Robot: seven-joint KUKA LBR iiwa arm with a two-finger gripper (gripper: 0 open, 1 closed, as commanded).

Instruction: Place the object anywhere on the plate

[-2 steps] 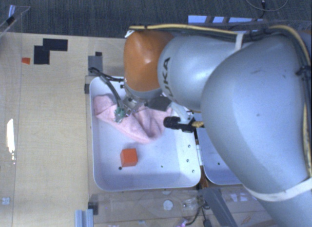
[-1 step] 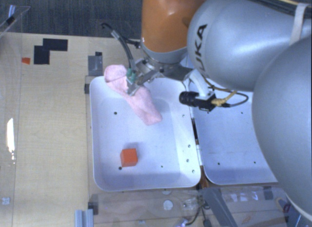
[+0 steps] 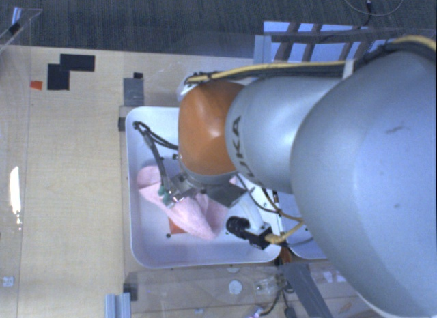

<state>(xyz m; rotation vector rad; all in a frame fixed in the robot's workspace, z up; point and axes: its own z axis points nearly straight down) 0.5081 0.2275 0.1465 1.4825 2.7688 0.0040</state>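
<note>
A pink, soft-looking shape (image 3: 198, 218) lies in the middle of the left white bin (image 3: 140, 241); I cannot tell whether it is the plate or the object. A small orange piece (image 3: 177, 226) pokes out from under its near edge. My gripper (image 3: 168, 194) is low over the pink shape's left part, directly under the orange wrist band (image 3: 205, 136). The arm's grey body hides the rest of the pink shape and the bin's right side.
The arm's large grey links (image 3: 341, 173) cover the right half of the view and most of the second bin. Black cables (image 3: 153, 146) loop from the wrist into the bin's far-left corner. Bare wooden bench (image 3: 68, 194) lies left of the bin.
</note>
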